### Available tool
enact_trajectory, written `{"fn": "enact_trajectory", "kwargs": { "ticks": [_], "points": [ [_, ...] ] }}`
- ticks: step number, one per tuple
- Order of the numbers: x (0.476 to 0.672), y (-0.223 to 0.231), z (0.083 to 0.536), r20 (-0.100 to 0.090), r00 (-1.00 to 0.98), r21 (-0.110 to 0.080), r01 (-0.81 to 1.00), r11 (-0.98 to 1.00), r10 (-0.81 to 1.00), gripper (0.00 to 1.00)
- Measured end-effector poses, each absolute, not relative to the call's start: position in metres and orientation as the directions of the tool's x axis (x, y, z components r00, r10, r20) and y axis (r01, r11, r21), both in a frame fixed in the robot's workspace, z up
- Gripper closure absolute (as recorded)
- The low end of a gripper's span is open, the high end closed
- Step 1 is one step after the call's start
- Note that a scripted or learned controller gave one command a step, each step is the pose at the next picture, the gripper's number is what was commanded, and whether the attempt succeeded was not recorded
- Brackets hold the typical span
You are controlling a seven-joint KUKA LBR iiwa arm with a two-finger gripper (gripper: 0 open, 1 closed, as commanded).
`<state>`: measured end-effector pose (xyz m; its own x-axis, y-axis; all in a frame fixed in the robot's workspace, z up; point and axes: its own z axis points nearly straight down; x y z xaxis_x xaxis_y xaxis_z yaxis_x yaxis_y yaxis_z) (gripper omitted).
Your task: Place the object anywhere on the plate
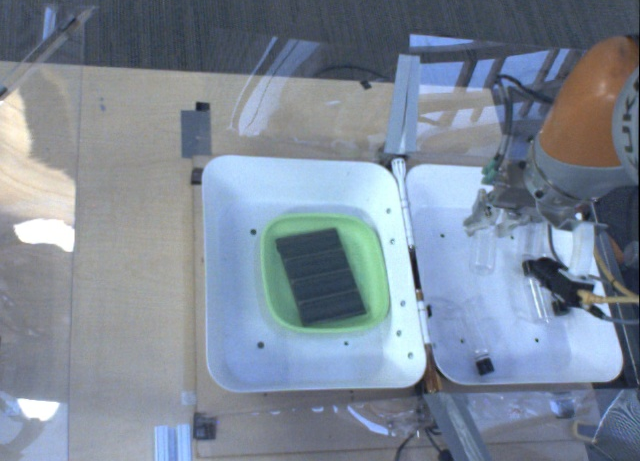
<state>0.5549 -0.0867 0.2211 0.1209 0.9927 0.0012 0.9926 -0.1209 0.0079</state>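
Since the dark ridged block (320, 276) already lies on the green plate (273, 282) in the left bin (230, 249), at the centre of the frame, the task looks done as far as the picture allows a judgement, and the risks now concern the arm rather than the object. The block sits flat and slantwise, well inside the plate's raised rim, so I would not expect it to slide off by itself.

Over at the right of the frame the claw (497, 214) hangs above the right bin (520, 359), well apart from the plate. Cables and fittings hide its working end, so I cannot tell whether it is open, closed or gripping anything.

A fresh pass across the divider (408, 249) could clip the plate's rim and shift plate and block together. Loose cables (560, 284) trail low over the right bin and might snag its wall. A small dark piece (484, 365) near that bin's lower edge could be struck or picked up by mistake.

No brand, label or writing can be read on the block, plate, bins or wooden surface (120, 249).
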Motion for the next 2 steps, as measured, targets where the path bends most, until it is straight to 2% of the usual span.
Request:
{"fn": "enact_trajectory", "kwargs": {
  "ticks": [1,2],
  "points": [
    [0.559,0.0,0.184,0.001,0.029,0.003,1.0,-0.029,1.0,1.0],
    [0.555,0.06,0.185,0.001,-0.061,0.004,0.998,0.061,0.998,1.0]
  ]
}}
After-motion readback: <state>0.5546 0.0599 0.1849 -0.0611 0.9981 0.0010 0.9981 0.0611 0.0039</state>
